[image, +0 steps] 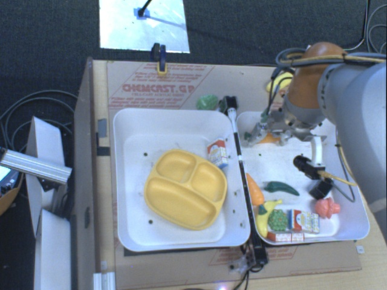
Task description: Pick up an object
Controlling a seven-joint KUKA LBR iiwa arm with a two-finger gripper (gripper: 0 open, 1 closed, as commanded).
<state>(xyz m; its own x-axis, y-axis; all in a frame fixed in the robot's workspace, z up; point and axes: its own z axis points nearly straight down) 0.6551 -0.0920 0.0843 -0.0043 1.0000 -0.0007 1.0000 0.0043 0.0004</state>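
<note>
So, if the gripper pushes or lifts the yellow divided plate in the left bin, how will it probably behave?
The yellow divided plate looks like stiff moulded plastic, so it will probably keep its shape. It lies flat and wide in the left bin, so it should slide rather than roll or tip. Its glossy, shallow rim may be slippery and hard to pinch.

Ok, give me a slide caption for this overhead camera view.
Arm's pincer low at right bin's far corner; yellow tray in left bin.

Divided tray (184,189) in left bin (130,162), toys in right bin (357,219)
</note>
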